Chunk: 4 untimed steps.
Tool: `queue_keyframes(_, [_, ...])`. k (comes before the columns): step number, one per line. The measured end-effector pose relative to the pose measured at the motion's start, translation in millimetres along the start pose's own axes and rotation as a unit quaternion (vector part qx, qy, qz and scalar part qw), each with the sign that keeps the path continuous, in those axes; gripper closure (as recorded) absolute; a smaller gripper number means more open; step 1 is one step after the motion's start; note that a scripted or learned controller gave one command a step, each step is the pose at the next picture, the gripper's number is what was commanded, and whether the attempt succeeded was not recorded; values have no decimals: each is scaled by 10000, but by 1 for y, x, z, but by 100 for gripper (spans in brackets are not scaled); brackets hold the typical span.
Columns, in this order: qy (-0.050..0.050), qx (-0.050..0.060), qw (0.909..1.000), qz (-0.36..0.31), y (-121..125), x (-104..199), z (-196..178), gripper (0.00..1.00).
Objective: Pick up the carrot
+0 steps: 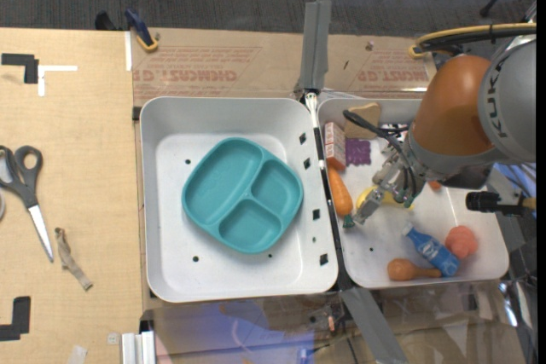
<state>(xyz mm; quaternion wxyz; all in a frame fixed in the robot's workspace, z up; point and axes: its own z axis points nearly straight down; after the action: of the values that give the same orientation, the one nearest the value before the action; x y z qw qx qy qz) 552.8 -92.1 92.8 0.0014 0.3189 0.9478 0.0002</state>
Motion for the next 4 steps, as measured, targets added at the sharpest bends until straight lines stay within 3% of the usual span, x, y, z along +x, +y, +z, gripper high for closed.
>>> queue_keyframes(1, [-3, 4, 9849, 1732, 12, -18, 0, 0])
queue_keyframes(2, [17, 17, 9716, 2368, -6, -4, 2, 0])
queue_keyframes(3, [-4, 6, 9702, 2424, 21, -41, 0, 0])
queue_keyframes(4, [1, 14, 8906, 4548, 15, -48, 0, 0])
